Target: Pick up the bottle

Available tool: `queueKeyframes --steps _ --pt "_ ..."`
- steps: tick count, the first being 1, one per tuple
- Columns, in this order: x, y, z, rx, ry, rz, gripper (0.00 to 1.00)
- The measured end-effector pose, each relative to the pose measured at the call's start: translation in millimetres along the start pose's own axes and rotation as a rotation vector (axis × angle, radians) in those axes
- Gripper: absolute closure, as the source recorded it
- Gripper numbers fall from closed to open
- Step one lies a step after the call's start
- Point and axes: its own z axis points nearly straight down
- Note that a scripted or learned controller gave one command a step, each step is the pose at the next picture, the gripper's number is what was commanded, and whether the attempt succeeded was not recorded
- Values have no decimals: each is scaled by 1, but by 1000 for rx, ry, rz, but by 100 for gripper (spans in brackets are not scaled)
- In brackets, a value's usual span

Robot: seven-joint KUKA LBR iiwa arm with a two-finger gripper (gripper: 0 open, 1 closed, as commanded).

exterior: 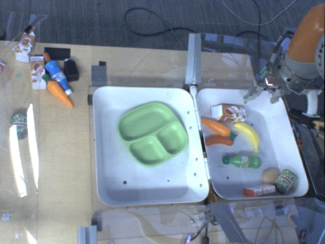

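Green bottle (pixel 242 161) on its side in the right bin (pixel 292 136), near the lower middle, cap end toward the left. Just above it: a red sausage-like piece (pixel 219 141), an orange carrot (pixel 215 126) and a yellow banana (pixel 249 134). Nearer the front wall: a small can (pixel 286 181), a tan ball (pixel 270 175), a red packet (pixel 259 190). Toward the back, a brown-and-white carton (pixel 229 113).

Grey hand (pixel 263 94) above the bin's back right corner — fingers spread apart, nothing between them, well apart from the bottle.

Left bin (pixel 106 151) with a green divided plate (pixel 153 133) lying in it.

On the wooden desk (pixel 51 151), far left — a blue bottle (pixel 58 77), another carrot (pixel 60 93), small cartons (pixel 37 71).
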Motion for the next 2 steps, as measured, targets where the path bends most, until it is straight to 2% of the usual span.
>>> queueKeyframes --steps 1,2 --pt "-13 17 67 -24 -5 3 0" --pt "-5 -48 49 -2 0 106 0"
